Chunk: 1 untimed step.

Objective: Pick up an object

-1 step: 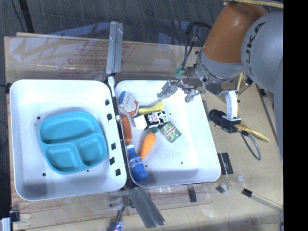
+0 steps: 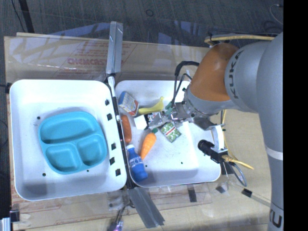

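Beside the carrot (image 2: pixel 148 145), toward the arm, you see the claw (image 2: pixel 163 121) over a green packet (image 2: pixel 171 131); whether its grip is spread or closed cannot be told.

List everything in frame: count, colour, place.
bins: 2, white, side by side on the bench
tray: 1, blue, three compartments, in the left bin
carrot: 1, orange, middle of the right bin
bottle: 1, blue and white, right bin, front left corner
sausage: 1, orange-brown, right bin, along the left wall
carton: 1, mixed colours, right bin, back left
banana: 1, yellow, right bin, beside the carton
packet: 1, green and white, right bin, under the tool
arm: 1, grey with orange band, over the right bin
tool: 1, dark, low among the items
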### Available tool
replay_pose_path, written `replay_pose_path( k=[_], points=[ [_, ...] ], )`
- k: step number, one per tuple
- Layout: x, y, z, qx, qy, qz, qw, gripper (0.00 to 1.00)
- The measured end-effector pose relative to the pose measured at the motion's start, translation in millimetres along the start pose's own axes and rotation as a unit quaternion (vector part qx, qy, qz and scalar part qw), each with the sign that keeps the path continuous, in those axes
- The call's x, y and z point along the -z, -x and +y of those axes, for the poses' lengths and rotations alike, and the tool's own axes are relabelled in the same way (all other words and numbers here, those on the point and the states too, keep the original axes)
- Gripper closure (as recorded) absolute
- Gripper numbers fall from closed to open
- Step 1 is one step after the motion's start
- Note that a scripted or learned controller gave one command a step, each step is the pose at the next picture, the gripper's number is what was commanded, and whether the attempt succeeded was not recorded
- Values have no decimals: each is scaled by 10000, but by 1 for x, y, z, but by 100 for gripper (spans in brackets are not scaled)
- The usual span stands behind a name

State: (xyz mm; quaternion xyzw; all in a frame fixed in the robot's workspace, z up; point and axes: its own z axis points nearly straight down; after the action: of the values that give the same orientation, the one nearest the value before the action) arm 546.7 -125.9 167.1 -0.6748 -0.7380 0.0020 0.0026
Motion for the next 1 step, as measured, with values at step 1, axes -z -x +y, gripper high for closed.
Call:
replay_pose_path(
  k=[1],
  points=[
    [-62, 81, 4, -668, 10, -1, 9978, 0]
  ],
)
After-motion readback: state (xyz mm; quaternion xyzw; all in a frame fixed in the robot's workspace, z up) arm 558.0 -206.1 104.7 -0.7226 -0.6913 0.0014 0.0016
